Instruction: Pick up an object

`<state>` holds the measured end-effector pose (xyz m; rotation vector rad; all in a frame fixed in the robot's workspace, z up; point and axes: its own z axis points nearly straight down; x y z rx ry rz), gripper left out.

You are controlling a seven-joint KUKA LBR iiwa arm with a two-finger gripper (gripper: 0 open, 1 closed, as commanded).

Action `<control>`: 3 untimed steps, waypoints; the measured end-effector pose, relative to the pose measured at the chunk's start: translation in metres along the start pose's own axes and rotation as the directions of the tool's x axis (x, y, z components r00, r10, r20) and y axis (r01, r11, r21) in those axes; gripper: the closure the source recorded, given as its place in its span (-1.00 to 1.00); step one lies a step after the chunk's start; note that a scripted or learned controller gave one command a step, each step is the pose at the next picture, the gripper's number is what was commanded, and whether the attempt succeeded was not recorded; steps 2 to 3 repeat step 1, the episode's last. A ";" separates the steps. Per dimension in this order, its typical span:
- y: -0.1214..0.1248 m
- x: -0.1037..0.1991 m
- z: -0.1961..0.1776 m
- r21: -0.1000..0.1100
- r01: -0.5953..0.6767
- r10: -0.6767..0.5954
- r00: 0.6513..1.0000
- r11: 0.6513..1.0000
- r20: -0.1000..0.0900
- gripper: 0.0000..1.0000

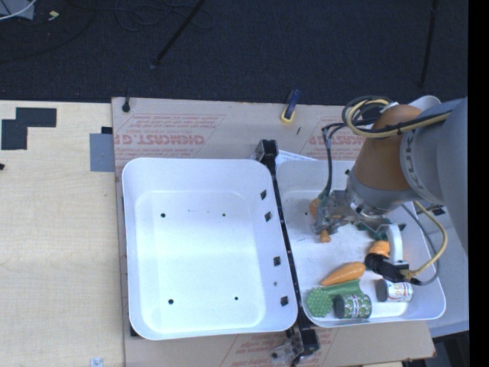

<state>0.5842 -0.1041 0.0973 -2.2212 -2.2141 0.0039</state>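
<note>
Right bin (309, 262): white, shallow, and holds all the loose things; the arm (439, 155) reaches over it from the right.
Left bin (199, 251): white, touching the right bin along a dark seam.
Near-edge cluster: an orange carrot-shaped piece (342, 274) lies above a green round thing (319, 303) and a green jar (352, 306), which touch each other. A small pale can (397, 290) lies just to their right.
Right-side items: an orange lump (380, 247) beside a white curved piece (395, 239), both partly under the arm.
Gripper (328, 216): low over the middle of the right bin, well apart from the near-edge cluster. Whether it is apart or closed cannot be told, nor whether it grips anything.
Small orange piece (325, 237): on the bin floor at the gripper's near side, touching it or just beside it; which one is unclear.
Orange bit (314, 203): at the gripper's far-left side, too small to identify.
Surroundings: a blue and yellow clamp (290, 107) on the far edge of the brown board (191, 128) under the bins.
</note>
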 end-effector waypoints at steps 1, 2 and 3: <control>0.046 0.079 -0.097 -0.014 0.012 -0.012 1.000 1.000 0.000 1.00; 0.046 0.079 -0.097 -0.014 0.012 -0.012 1.000 1.000 0.000 1.00; 0.046 0.079 -0.097 -0.014 0.012 -0.012 1.000 1.000 0.000 1.00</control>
